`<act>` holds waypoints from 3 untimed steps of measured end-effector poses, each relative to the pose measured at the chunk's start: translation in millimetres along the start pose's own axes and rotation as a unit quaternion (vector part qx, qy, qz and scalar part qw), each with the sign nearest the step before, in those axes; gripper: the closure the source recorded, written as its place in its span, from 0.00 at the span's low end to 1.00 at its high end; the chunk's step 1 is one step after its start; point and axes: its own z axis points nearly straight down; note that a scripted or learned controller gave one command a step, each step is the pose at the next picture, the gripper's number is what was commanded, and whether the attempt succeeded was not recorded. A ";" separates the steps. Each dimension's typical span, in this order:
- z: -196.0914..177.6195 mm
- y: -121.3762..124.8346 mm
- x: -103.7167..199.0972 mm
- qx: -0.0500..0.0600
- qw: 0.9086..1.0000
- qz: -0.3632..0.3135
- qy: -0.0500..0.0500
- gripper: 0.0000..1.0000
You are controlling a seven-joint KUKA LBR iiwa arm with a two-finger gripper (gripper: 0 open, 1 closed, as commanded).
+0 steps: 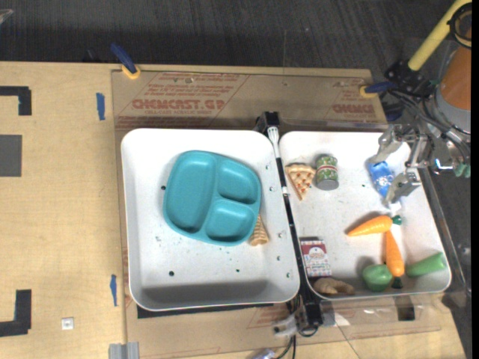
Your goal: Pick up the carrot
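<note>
A grey robot arm reaches in from the right above a wooden surface (60, 200) bearing two shallow white bins, its pincer (400, 167) hanging over the upper right part of the right bin (352, 144). The metal fingers (408, 182) point down and stand slightly apart, with nothing seen between them; whether they are fully released cannot be told from this angle. A small blue packet (380, 175) lies just beside the pincer on its left, partly hidden by it.

The carrot (370, 226), orange with a green tip, lies on the bin floor just below the pincer, a little to its left, not touching it. A second orange carrot-like piece (394, 253) lies directly beneath that, pointing down toward a green vegetable (377, 276), with another green piece (426, 264) to the lower right of the pincer.

Farther left of the pincer, near the bin's upper edge, stand a small green can (326, 171) and a toy pizza slice (300, 179). Down and to the left sits a small red-and-white carton (315, 255), with a brownish item (333, 285) below it.

Well to the left of the pincer, the left bin (150, 260) holds a teal divided plate (212, 197), and a waffle cone (258, 232) rests against its lower right rim.
</note>
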 end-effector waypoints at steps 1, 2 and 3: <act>147.8 22.4 92.6 -0.002 1.000 -0.003 0.007 0.00; 160.7 -32.5 79.9 -0.001 1.000 0.022 -0.004 0.00; 147.4 -32.3 75.6 0.001 1.000 0.021 -0.010 1.00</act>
